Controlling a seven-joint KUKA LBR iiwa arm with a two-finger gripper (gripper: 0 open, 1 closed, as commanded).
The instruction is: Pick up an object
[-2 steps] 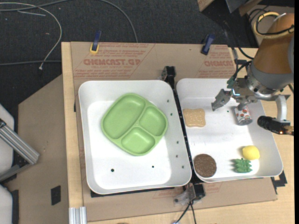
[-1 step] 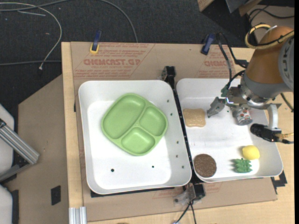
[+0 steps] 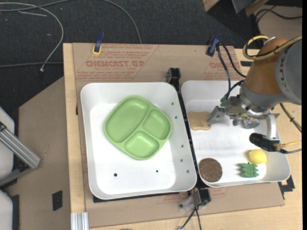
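Hovering: end effector point(image 3: 217, 115) low in the right bin point(image 3: 225, 143)
Grip state: cannot tell
Nearest thing: tan cracker-shaped piece point(image 3: 198, 121), touching or just beside it, toward the green plate point(image 3: 138, 127)
Long axis: roughly across the bin

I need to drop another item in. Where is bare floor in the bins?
Left bin: bare strips around the green plate, widest along its near edge. Right bin: a bare patch between the tan piece, brown disc and yellow ball; crowded under the gripper.
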